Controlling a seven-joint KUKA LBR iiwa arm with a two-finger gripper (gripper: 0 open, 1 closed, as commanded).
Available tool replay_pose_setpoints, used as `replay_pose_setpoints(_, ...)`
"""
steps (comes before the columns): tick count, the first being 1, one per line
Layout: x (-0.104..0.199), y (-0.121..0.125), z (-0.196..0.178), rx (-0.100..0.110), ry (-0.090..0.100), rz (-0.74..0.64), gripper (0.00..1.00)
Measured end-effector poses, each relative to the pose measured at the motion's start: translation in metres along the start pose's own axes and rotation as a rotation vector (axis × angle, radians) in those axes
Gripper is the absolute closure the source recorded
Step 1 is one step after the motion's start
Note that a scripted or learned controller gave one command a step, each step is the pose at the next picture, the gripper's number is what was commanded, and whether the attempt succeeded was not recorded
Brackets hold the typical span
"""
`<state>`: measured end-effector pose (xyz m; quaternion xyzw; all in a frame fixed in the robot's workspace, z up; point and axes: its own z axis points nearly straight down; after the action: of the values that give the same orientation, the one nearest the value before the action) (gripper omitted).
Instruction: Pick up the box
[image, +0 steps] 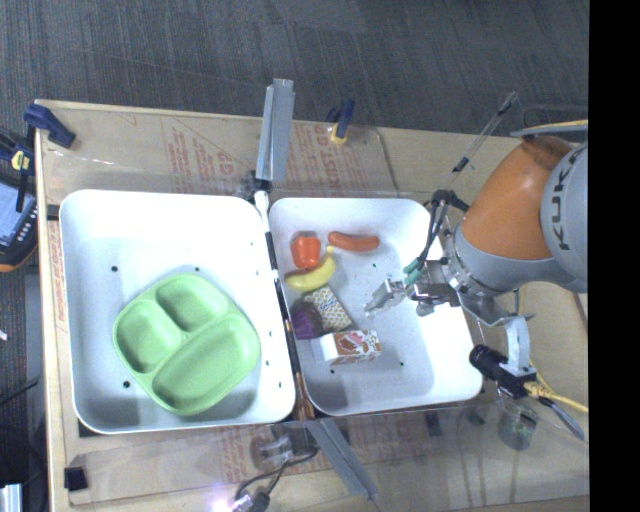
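The box (351, 346) is a small white carton with a red-brown printed face. It lies on its side in the right bin (440, 370), near that bin's front left. My gripper (384, 296) hangs over the middle of the right bin, up and to the right of the box and apart from it. Nothing shows in its grasp. The grey arm with its orange band (510, 215) reaches in from the right.
Left of the gripper lie a banana (311, 274), a red pepper (305, 249), a sausage (354, 241), a patterned pouch (328, 307) and a purple item (305, 322) beside the box. A green divided plate (186, 343) sits in the left bin (90, 230).
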<state>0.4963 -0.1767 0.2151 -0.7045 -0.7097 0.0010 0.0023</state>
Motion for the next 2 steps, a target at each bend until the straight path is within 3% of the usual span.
replay_pose_setpoints(1, 0.033, 0.055, 0.093, 0.002, -0.002, -0.022, 0.00)
replay_pose_setpoints(2, -0.035, 0.089, 0.088, -0.004, -0.002, -0.114, 0.00)
